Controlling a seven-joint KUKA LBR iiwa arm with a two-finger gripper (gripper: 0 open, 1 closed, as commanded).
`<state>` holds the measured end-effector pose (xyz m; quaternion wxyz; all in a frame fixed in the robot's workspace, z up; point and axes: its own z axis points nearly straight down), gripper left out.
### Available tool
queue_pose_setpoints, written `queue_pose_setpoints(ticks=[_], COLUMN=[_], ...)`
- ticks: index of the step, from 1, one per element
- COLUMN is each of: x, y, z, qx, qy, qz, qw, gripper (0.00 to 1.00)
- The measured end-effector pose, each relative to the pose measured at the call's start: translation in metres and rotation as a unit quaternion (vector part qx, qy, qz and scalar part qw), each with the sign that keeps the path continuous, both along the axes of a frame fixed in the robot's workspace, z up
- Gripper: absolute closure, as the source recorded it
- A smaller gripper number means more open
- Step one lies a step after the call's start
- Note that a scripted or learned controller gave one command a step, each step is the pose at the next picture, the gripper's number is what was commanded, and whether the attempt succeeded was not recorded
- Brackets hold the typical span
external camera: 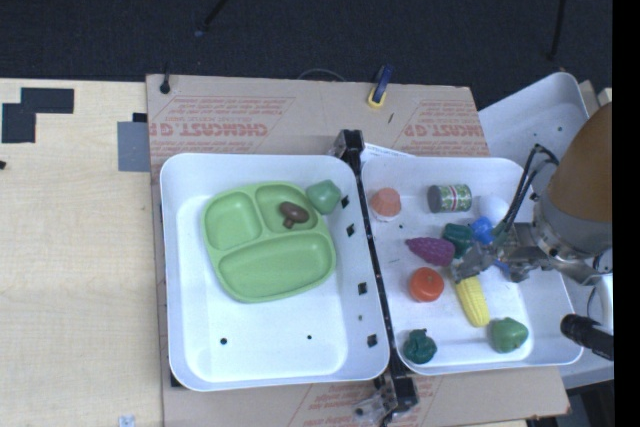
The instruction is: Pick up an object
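Note:
My gripper [478,261] hangs low in the right bin [545,355], just above the top end of a yellow corn cob [473,301]. Close on its left lie a purple piece [430,249], a dark green piece [458,235] and a small blue piece [482,230]. An orange-red tomato [426,285] sits left of the corn. Nothing can be seen held in the gripper.
The right bin also holds a pink piece [386,202], a small can [450,198], a green pepper [508,334] and a dark green broccoli [418,346]. In the left bin [190,315] a green divided plate [268,260] carries a brown piece [293,213], with a green piece [323,196] beside it.

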<state>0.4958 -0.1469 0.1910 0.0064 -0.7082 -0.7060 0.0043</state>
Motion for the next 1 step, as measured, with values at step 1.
queue_pose_setpoints(ticks=[1], x=[0.0029], y=[-0.0004], z=[0.0063], qx=[-0.001], qy=[-0.006], qz=[0.001], qw=[1.0], gripper=[0.0])
